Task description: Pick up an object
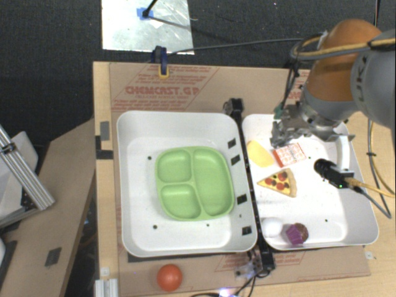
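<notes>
Since the task names no particular object, I'm reading the red-and-white packet (289, 154) as the likely target. The pincer (283, 135) hangs right over its upper edge, at the back of the right bin (328, 212).

The packet lies flat and a bit skewed, just beside a yellow piece (260, 154), with a pizza slice (279, 182) near below. A white ball (271, 227) and a purple lump (296, 233) sit close together at the front edge, well apart from the rest. The loose spread looks meant to leave room around each item, though the packet is thin and flat, so I judge it a hard grab.

The left bin (133, 132) holds a green divided plate (193, 183) with bare compartments. An orange ball (169, 276) rests on the surface in front of the bins.

The arm comes in from the right, orange band high, wrist bent steeply down so the pincer points into the bin. I cannot tell whether the pincer is open or closed, and I see nothing held in it.
</notes>
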Tool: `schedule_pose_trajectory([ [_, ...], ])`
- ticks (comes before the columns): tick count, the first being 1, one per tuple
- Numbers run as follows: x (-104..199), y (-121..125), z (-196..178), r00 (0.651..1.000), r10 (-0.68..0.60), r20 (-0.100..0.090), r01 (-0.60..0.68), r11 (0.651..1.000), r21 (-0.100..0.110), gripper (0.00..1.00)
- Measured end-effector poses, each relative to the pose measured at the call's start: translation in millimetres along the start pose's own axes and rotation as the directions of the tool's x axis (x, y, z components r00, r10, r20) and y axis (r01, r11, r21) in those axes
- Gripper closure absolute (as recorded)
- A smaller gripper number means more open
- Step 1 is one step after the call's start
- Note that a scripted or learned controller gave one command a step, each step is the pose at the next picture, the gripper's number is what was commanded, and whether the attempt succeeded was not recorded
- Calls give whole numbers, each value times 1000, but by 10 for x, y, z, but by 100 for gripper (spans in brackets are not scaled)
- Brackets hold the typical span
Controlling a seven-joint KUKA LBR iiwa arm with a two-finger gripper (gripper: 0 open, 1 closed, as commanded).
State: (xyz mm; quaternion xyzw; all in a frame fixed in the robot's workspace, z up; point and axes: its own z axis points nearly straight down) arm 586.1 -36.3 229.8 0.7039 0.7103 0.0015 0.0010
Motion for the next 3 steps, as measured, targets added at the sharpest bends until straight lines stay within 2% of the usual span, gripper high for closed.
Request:
schedule_pose_trajectory([
  [2, 863, 414, -15, 1000, 0, -1, 0, 1000, 0, 100],
  [3, 1432, 584, -88, 1000, -1, -2, 1, 1000, -1, 100],
])
